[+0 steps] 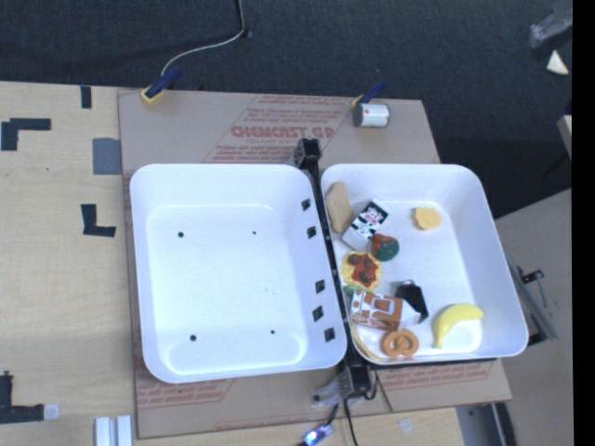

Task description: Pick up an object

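Cardboard-topped bench (279, 133), right bin (465, 203) with banana (456, 322), pretzel (401, 343).

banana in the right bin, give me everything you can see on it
The banana is a small yellow curved piece that looks like smooth plastic, a toy. It lies flat on the floor of the right bin, in the near right corner, its curve arching upward in the view, one tip toward the rim, the other pointing down toward the pretzel. It seems to touch nothing but the bin; a black object sits just left of it.
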Motion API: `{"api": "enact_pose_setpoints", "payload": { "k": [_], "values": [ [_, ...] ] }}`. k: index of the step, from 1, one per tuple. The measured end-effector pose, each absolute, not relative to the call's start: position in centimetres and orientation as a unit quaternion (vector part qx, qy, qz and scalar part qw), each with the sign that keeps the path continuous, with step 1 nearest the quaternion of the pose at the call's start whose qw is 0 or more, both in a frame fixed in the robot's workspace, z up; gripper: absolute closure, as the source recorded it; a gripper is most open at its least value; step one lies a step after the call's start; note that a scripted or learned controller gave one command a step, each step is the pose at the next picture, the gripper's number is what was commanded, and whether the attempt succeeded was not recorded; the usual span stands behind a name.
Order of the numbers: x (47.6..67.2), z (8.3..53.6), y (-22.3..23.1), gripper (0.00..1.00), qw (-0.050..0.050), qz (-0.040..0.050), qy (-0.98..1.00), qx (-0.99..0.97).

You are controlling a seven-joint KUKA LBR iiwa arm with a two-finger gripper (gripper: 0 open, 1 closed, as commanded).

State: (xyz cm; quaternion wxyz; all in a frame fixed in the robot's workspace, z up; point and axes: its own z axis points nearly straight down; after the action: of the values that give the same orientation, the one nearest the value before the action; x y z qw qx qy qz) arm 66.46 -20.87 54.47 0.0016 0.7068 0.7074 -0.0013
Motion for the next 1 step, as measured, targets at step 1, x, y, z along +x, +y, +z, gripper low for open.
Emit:
{"api": "enact_pose_setpoints", "payload": {
  "k": [1],
  "values": [
    [66.51,55.52,-20.80,1.00,0.003,-0.0019,0.708,0.707]
  ]
}}
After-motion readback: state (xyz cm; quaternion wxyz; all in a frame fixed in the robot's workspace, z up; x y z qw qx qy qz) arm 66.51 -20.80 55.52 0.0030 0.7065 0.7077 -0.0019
